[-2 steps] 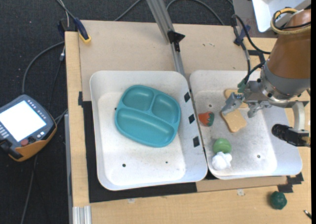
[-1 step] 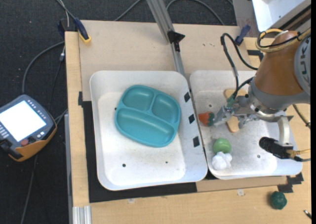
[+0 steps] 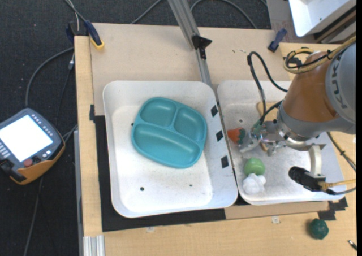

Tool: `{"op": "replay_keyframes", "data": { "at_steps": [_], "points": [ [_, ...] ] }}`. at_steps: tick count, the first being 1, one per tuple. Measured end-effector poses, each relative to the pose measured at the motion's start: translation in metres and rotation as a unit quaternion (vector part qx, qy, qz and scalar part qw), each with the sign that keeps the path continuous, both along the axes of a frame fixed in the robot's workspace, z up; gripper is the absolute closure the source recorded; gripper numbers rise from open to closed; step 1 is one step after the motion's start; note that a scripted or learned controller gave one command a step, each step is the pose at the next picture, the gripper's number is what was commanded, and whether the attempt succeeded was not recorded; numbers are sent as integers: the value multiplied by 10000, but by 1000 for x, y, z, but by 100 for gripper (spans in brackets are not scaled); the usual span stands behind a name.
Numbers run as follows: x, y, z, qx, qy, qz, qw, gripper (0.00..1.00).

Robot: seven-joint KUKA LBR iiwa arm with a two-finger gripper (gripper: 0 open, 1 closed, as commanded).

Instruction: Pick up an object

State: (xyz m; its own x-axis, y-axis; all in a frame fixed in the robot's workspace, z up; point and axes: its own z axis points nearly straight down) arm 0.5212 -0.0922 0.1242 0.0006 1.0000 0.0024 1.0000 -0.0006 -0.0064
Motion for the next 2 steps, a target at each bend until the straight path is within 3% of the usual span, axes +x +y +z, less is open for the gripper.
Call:
{"op": "replay_keyframes", "data": {
  "at_steps": [1,2],
  "points": [
    [1,1,-39,-1,-27,3,10000,0],
    [3,-1,-25,-23,-74,-4,10000,100]
  ]
}}
